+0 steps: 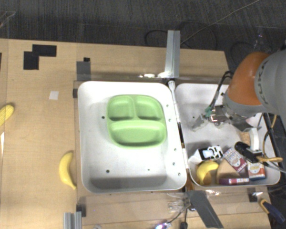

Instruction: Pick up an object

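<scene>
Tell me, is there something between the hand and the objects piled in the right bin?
Nothing visible. The hand hangs over bare floor of the right bin, and the yellow fruit and small packages lie in a cluster at the near end, with open bin floor between.

— What colours do the two bins carry?

— Both are white: the left bin (88, 128) holds a light green divided plate (135, 119), plain, no pattern.

— And the right bin (190, 97)?

— A yellow fruit (206, 171), a black-and-white item (210, 152), a dark red printed packet (234, 159), and a small box (256, 172) in blue and orange.

— The arm?

— Grey, with an orange band (245, 80).

— The bench?

— Tan wood (33, 142), with black squares (39, 54) at its far left. A yellow banana (66, 170) and a yellow corn cob (1, 118) lie on it. The floor (86, 11) behind is dark grey.
</scene>
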Tool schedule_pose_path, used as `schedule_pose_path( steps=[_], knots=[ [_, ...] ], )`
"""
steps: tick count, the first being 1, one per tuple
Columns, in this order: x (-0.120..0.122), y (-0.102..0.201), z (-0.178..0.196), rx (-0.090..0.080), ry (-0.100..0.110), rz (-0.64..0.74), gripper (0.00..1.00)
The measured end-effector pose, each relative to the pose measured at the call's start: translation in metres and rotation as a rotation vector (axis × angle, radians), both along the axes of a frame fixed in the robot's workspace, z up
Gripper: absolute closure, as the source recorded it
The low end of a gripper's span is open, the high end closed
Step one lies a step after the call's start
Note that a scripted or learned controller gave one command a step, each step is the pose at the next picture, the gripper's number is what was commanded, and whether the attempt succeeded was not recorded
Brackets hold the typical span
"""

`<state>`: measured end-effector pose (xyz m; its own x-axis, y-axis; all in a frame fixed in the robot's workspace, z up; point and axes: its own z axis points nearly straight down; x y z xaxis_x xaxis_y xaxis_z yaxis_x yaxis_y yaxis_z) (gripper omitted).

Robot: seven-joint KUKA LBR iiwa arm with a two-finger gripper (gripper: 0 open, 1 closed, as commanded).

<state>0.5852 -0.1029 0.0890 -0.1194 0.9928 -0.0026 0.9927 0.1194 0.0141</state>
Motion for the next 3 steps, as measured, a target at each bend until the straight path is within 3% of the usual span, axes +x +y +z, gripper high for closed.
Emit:
schedule_pose_path(
  steps=[1, 2, 3],
  knots=[
    [0.040, 0.004, 0.000, 0.001, 0.005, -0.006, 0.00],
    [0.048, -0.073, -0.002, 0.002, 0.005, -0.083, 0.00],
    [0.020, -0.103, 0.019, -0.002, 0.009, 0.138, 0.00]
  ],
)
